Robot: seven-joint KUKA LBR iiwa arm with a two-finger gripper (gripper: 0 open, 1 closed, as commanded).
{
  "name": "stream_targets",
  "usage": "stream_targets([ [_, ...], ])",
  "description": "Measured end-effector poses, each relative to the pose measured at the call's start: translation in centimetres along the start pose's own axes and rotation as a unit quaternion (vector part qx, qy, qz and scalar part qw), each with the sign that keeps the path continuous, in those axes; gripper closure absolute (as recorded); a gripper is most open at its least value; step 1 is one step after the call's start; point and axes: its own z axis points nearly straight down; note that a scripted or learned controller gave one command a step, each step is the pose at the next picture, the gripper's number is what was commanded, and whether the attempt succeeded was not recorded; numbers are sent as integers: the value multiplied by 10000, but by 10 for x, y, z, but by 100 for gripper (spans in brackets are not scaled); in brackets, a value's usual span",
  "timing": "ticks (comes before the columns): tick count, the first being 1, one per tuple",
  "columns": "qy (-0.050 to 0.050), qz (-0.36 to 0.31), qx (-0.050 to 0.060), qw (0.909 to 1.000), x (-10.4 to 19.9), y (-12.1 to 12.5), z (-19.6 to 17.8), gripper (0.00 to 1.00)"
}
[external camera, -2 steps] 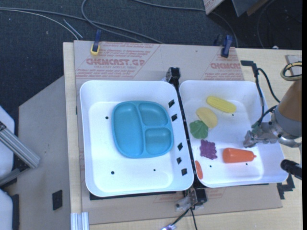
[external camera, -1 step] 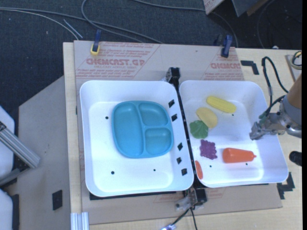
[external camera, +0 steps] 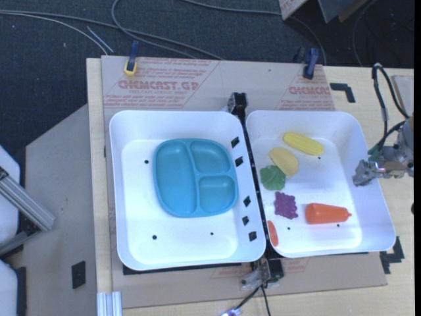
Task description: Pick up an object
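Left bin (external camera: 125,176): I saw one smooth blue divided plate (external camera: 195,176) with three compartments.
Right bin (external camera: 368,229): I counted glossy plastic toy foods: yellow corn (external camera: 303,143) far, pale yellow piece (external camera: 284,160), knobbly green piece (external camera: 272,177), purple grapes (external camera: 285,205), tapered orange carrot (external camera: 327,213) near, orange sliver (external camera: 272,233) at the left wall.
Gripper (external camera: 366,174): it hung over the right bin's right rim, holding nothing; I couldn't tell how far apart it stood.

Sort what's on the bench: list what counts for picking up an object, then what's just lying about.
For the job:
tool at the right bin's right rim
corn cob
yellow piece
green piece
purple grapes
carrot

Lying about:
blue divided plate in the left bin
blue clamps
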Motion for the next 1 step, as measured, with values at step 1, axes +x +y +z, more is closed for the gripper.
stream_targets([
  [1,0,-4,-2,10000,1,-1,-44,100],
])
